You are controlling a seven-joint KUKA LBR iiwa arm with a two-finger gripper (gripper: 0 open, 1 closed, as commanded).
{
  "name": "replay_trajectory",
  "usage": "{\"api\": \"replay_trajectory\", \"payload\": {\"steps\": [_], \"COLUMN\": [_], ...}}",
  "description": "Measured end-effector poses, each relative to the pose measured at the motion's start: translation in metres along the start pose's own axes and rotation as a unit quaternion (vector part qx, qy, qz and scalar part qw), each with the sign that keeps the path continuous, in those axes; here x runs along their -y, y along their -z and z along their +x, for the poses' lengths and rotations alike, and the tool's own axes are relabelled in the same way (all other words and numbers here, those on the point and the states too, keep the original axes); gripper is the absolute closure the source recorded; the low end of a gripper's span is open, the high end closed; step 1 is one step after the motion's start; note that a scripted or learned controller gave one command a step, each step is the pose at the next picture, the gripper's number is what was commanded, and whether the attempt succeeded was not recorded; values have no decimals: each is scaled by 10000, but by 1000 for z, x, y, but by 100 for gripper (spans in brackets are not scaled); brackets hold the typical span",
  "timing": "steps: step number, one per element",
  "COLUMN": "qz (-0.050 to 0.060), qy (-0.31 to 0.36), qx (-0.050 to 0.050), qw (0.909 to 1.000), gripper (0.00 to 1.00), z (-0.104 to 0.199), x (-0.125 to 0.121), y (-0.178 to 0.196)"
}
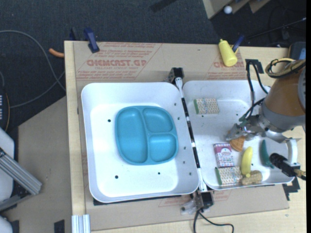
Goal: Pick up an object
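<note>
Gripper is low in the right bin, directly above the orange-brown piece; finger state cannot be determined. Recommend descending squarely, keeping clear of the yellow banana just nearer.

The bench is basically a light wood top covered by a brown cardboard sheet with red print on it. Two shallow white bins sit on it side by side, touching along the middle: the left bin and the right bin. Up at the far edge there's a blue clamp near the left corner and a yellow clamp toward the right. A small black bracket sits where the bins meet at the back.
</note>
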State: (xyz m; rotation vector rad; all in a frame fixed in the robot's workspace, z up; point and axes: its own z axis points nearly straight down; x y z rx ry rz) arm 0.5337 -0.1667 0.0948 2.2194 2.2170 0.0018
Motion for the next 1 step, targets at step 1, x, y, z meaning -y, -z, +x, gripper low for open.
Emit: {"api": "replay_trajectory", "payload": {"steps": [1], "qz": [15], "qy": [13], "qx": [-14], "qw": [10000], "gripper": [100], "z": [85], "x": [-15], "y": [90]}}
